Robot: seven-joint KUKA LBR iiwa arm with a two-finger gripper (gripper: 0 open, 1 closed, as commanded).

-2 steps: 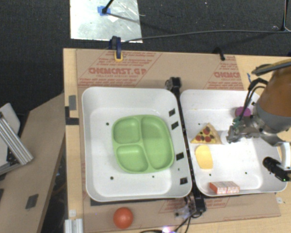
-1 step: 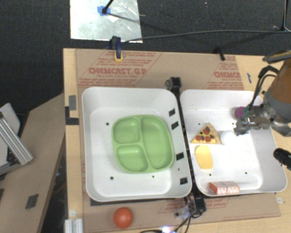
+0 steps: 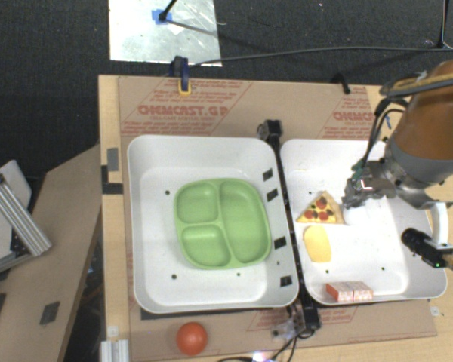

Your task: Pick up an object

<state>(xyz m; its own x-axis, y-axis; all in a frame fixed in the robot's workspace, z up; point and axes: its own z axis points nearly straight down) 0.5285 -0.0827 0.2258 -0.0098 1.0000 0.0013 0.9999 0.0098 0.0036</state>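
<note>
Gripper [image 3: 355, 194] is low over the view-right bin [image 3: 381, 161], upper-middle part, w/ the grey wrist and orange band of the arm [image 3: 430, 138] above it at the right. Can't tell how far open it is, and nothing visibly held. Nearest thing: toy pizza slice [image 3: 321, 210], flat on the bin floor just beside the gripper on its view-left side; contact or not, can't tell. Just below the slice lies a yellow piece [image 3: 317, 244], close to it but apart. Further toward the front edge, a red box [image 3: 349, 292] rests against the bin's near wall.

View-left bin [image 3: 204, 146] holds a green divided tray [image 3: 221, 222], approx. centred. Black clips [image 3: 272, 194] run along the seam btwn the two bins.

Both bins sit on a brown board [image 3: 234, 104] printed in red lettering, w/ a blue clamp [image 3: 180, 72] at its far edge. An orange ball [image 3: 191, 338] is on the board's front strip, outside the bins. Beyond: dark floor, a silvery sheet [image 3: 136, 29] at top, an aluminium rail [image 3: 15, 217] at far view-left.
</note>
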